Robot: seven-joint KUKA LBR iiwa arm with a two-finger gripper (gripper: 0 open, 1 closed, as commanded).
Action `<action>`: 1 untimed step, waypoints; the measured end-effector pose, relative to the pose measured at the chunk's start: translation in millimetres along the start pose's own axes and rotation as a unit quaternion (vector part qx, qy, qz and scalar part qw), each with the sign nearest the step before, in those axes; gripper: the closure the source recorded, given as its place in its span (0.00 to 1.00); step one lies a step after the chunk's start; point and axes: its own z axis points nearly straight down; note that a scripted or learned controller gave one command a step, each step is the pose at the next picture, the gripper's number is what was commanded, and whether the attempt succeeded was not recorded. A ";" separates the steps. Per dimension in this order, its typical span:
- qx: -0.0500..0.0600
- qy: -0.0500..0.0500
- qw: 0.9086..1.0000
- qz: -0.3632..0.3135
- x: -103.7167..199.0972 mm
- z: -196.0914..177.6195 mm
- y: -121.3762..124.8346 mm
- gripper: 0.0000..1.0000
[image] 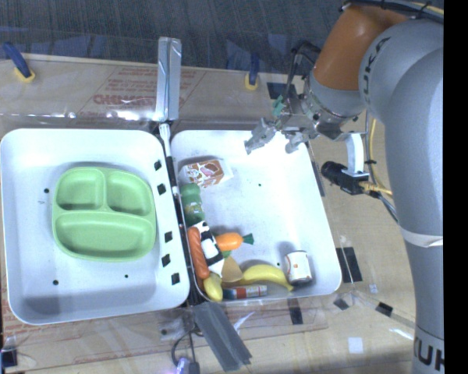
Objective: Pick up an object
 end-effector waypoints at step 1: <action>-0.002 -0.001 0.999 -0.041 12.9 133.0 -64.4 0.00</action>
